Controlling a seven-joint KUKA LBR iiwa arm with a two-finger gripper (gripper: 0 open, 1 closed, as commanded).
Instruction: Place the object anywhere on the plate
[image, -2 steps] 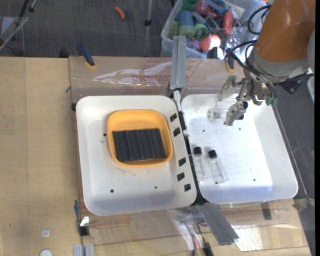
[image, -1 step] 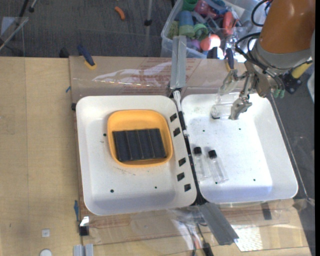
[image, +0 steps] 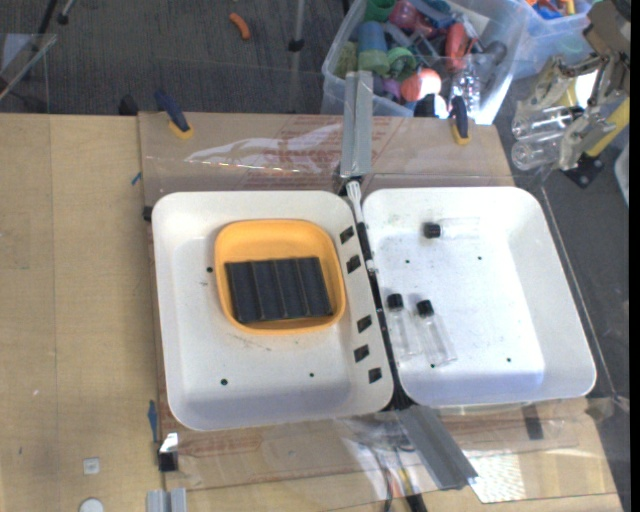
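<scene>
An orange plate (image: 275, 238) with rounded corners sits in the left white bin (image: 190, 335). A black ribbed slab (image: 278, 289) lies flat on the plate and covers most of its floor. In the right white bin (image: 500, 290), two clear vials with black caps (image: 402, 322) (image: 432, 328) lie side by side near the left wall. A small black piece (image: 431, 231) rests alone near that bin's far wall.
Several black clips (image: 362, 300) line the seam between the bins, and a grey metal strip (image: 355, 130) runs back from it. Behind the bench stands a clear tub of coloured toys (image: 420, 50). Clear plastic clutter (image: 560, 110) sits at the back right.
</scene>
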